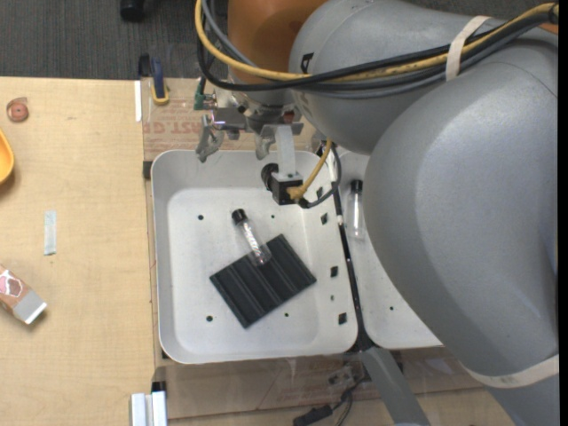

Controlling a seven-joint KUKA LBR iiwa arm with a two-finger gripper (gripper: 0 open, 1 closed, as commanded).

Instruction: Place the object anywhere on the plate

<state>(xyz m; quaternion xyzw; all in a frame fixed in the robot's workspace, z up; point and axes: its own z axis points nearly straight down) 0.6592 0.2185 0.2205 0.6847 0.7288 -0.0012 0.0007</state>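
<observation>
Faintly, reversed red lettering (169, 127) marks the cardboard behind the left bin (177, 327).

Grey arm (444, 167) fills right side, orange band (271, 16) above wrist at top. Gripper (235, 145) hangs below the band, two fingers (206, 145) spread apart, pointing down, nothing between.

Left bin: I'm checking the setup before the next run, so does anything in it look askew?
Yes. The black ridged plate sits rotated, corners toward the bin walls, and a clear black-capped tube lies half across its upper edge.
</observation>
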